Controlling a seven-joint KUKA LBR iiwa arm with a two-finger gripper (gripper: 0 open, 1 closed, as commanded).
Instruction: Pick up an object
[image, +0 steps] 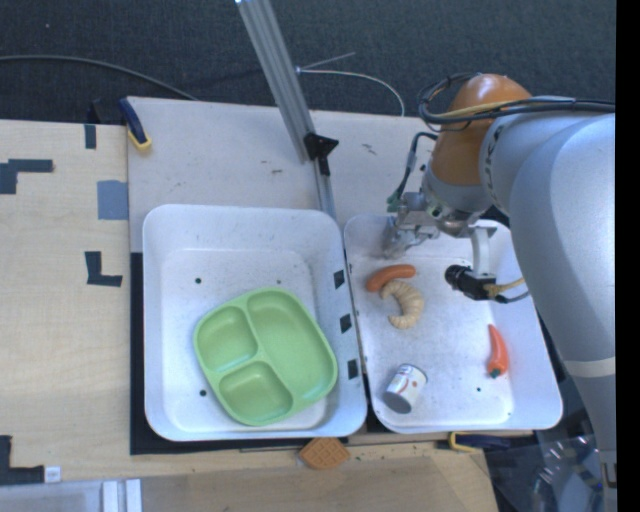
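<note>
A: Nearest to me lay the can, then the croissant touching the sausage.

B: I watched the gripper just behind them; its fingers I could not tell. It could push both away.

Dark grey carpeted floor runs along the top, crossed by a thin dark cable. A pale wooden bench top carries dark tape marks. A slanted grey metal post rises over a light board.
</note>
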